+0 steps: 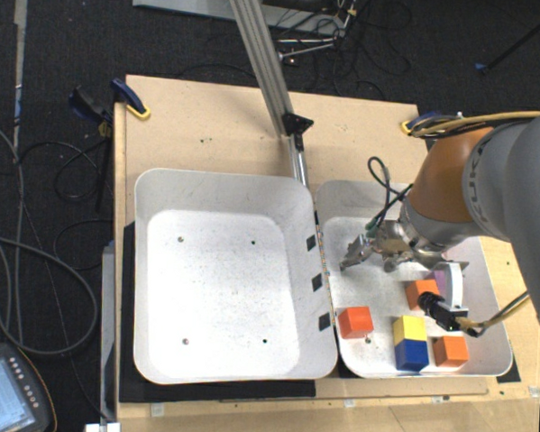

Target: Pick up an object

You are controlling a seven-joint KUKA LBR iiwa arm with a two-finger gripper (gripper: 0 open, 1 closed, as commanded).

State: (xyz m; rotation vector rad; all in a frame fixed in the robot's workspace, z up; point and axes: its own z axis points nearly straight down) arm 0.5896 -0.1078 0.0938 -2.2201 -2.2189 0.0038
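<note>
surface (220, 127) of pale board carries two white bins. left bin (217, 280) sits beside the right bin (343, 205). inside the right bin, the fingers (352, 257) hang near its left wall, apart, nothing between them. orange block (356, 322) lies below them, well apart. further right sit a yellow-and-blue block (410, 342) and another orange cube (450, 352).

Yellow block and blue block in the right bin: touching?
Touching. The camera view shows the yellow block sitting flush against the blue block, no gap between them.
</note>
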